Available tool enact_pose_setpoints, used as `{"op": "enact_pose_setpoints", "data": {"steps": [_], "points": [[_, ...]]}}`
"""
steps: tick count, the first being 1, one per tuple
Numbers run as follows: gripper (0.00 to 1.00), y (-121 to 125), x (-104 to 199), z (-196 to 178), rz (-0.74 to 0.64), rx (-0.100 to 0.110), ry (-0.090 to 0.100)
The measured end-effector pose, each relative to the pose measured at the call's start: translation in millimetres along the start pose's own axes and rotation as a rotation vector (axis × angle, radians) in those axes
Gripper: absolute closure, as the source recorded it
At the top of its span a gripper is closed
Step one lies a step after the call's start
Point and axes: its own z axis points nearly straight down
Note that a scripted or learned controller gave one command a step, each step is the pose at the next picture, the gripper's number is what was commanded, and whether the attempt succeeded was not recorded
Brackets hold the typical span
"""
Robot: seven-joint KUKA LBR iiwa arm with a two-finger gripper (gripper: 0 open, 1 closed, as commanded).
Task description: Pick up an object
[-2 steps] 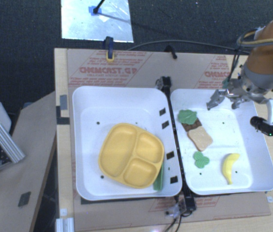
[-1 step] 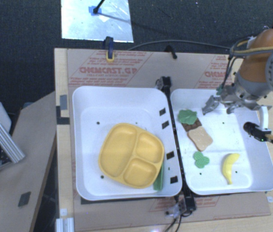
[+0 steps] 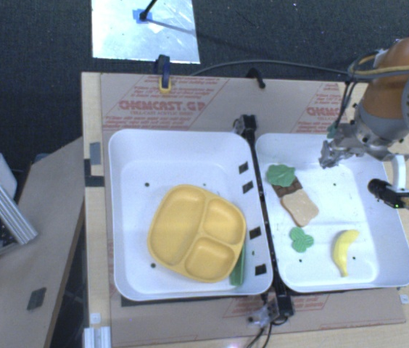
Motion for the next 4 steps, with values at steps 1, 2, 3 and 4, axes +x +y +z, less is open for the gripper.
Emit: {"op": "enact_pose_setpoints", "data": {"steps": [1, 2, 3, 4], "points": [[1.0, 5, -3, -65, -0.002, -0.004, -0.001], [1.0, -2, 3, -117, -0.003, -0.001, 0.0], [1.0, 0, 2, -163, -0.003, -0.002, 0.0], [1.0, 3, 59, -143, -0.006, 0.003, 0.002]]}}
